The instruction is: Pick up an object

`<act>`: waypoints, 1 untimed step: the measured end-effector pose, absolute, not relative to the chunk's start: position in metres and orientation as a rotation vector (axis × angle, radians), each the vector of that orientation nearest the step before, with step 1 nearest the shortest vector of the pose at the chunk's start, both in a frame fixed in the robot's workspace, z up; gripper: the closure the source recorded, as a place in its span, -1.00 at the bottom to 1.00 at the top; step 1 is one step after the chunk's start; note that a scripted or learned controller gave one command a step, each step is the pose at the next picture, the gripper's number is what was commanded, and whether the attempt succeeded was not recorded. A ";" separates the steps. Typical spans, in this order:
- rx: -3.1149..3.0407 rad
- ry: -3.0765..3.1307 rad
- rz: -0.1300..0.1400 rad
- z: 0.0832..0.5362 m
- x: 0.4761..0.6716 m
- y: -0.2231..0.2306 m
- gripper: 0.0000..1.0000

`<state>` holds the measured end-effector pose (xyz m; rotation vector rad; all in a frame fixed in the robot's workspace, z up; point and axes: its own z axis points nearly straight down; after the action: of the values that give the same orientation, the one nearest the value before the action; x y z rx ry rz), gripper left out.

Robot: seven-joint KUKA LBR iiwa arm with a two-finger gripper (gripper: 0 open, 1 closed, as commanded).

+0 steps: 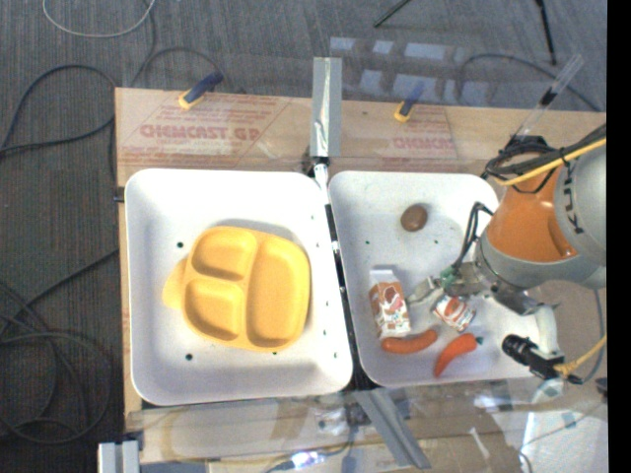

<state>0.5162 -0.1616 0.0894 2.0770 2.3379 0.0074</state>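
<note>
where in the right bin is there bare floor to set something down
The upper left of the right white bin, above the small brown round object, is bare. Its lower half is crowded: red-and-white carton, red sausage, orange carrot, red-and-white can and gripper.

A single fixed camera hangs above the bench (pixel 148 126) and looks down at a slant, tilted so the far carpet floor (pixel 246 28) with its loose cables fills the top of the picture. Both white bins sit side by side mid-frame, the left bin (pixel 148 363) and the right bin (pixel 370 200) seen whole. The view stands well back, taking in the bench's width. The grey arm (pixel 552 230) enters from the right edge.
</note>
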 end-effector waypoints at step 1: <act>2.080 2.343 0.011 0.096 0.517 -0.160 1.00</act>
<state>0.5168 -0.1602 0.0961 2.0796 2.3425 0.0112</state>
